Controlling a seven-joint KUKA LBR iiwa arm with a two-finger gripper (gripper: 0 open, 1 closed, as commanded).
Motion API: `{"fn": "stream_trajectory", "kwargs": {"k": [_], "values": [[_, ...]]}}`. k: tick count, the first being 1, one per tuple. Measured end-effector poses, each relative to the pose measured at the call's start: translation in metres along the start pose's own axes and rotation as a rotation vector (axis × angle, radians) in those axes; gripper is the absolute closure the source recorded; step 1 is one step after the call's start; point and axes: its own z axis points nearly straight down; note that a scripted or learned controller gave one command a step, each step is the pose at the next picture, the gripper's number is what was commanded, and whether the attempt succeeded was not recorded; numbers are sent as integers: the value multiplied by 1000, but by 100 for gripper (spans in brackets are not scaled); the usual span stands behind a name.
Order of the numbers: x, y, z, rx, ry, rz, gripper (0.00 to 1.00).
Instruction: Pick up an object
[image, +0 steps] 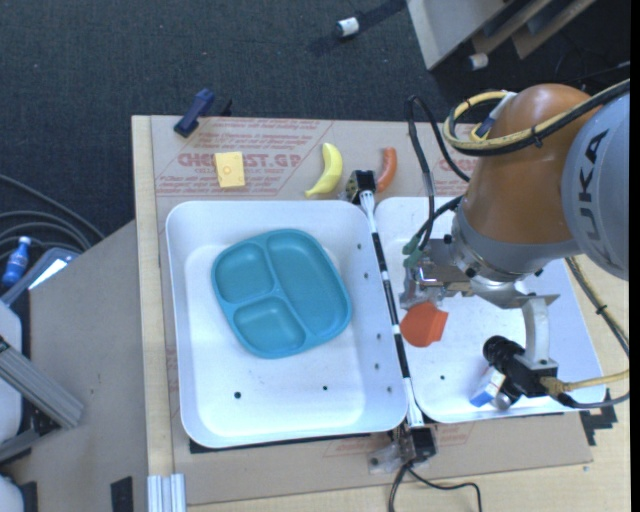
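The arm (530, 190) bends over the right bin (570, 390); its gripper (425, 300) is clamped on an orange block (424, 325)

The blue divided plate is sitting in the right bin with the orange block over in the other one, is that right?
Not quite: the blue divided plate sits in the left bin, as the camera view shows. The orange block is in the other one, the right bin.
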Motion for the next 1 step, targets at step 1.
{"fn": "stream_trajectory", "kwargs": {"k": [1], "values": [[-34,39,14,-5,-2,2,100]]}}
